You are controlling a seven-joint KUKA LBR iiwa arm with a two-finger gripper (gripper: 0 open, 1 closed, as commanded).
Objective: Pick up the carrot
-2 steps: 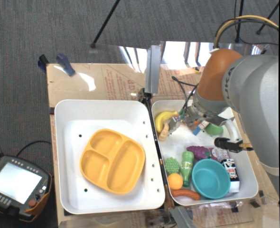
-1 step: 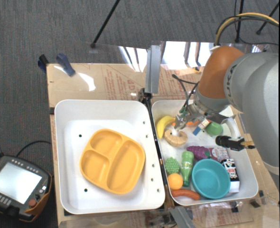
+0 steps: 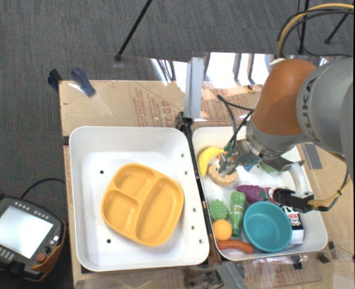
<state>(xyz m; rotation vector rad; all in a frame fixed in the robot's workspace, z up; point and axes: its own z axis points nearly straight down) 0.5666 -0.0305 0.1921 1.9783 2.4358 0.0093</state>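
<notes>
Camera view finds the carrot [image 3: 236, 245] lying along the front edge of the right bin [image 3: 317, 241], its long axis running left to right. Well back from it, the gripper [image 3: 228, 165] hovers over a banana [image 3: 207, 157]; whether it is closed, I cannot tell.

The arm [image 3: 322, 107] is grey with a bulbous orange band — black "KUKA" lettering on grey, yellow-and-black cables looping above.

arm [image 3: 322, 101] cut off at right edge, banana [image 3: 206, 157] partly hidden
</notes>
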